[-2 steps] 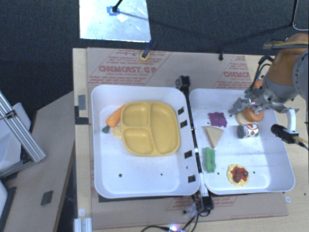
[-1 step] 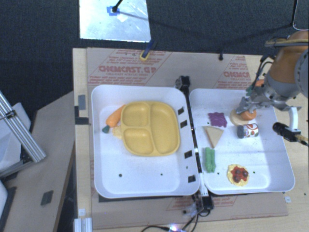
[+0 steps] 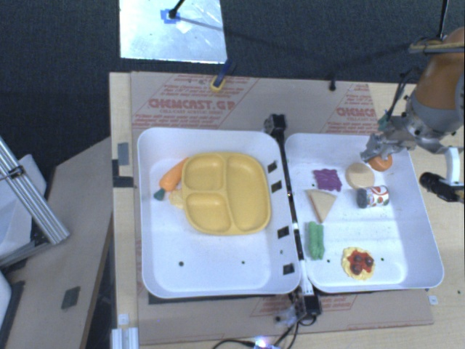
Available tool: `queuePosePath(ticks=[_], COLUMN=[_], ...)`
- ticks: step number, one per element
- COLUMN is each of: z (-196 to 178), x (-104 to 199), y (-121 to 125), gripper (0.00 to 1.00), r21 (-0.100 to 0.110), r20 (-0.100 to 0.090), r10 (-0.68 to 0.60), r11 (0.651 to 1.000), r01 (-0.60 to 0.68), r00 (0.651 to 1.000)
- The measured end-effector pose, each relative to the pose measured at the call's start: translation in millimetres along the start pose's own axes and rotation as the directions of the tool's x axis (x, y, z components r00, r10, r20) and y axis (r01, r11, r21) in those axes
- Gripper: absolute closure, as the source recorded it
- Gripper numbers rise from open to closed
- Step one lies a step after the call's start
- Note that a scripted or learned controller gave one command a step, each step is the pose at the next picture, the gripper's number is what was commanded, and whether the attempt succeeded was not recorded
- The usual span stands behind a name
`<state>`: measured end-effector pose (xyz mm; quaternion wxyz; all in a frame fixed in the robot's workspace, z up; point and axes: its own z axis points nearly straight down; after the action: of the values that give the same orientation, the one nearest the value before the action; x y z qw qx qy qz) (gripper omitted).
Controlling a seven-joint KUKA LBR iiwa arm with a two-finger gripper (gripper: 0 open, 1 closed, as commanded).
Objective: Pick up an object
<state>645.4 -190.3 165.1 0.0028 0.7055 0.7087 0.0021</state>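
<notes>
The right bin [image 3: 410,231] holds several toy foods: a purple piece [image 3: 327,179], a round beige bun [image 3: 360,174], a small can lying on its side [image 3: 373,196], a pale cheese wedge [image 3: 321,203], a green vegetable strip [image 3: 315,239] and a small pizza [image 3: 358,262]. My gripper [image 3: 378,151] hangs over the bin's far right part, at the end of the grey and orange arm. A small orange object [image 3: 382,163] sits directly under the gripper, touching or nearly touching it. Whether it is gripped is unclear from this angle.
The left bin [image 3: 167,264] carries a yellow divided plate [image 3: 221,193], with a carrot [image 3: 171,175] against its left rim. A black divider [image 3: 287,209] runs between the bins. A black part [image 3: 439,186] of the arm juts over the right bin's right edge.
</notes>
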Motion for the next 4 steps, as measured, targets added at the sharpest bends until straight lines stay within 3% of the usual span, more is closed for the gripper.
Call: queuePosePath(ticks=[1, 2, 4], z=[-54.9, -47.5, -70.1], x=[-0.2, 40.0, 132.4], y=[2.1, -23.1, -82.9], gripper=[1.0, 1.0, 1.0], r21=[-0.001, 0.007, 0.008], r20=[0.001, -0.001, -0.003], r10=[0.0, -0.001, -0.003], r11=[1.0, 1.0, 1.0], r01=[0.0, 0.001, 0.003], r00=[1.0, 1.0, 1.0])
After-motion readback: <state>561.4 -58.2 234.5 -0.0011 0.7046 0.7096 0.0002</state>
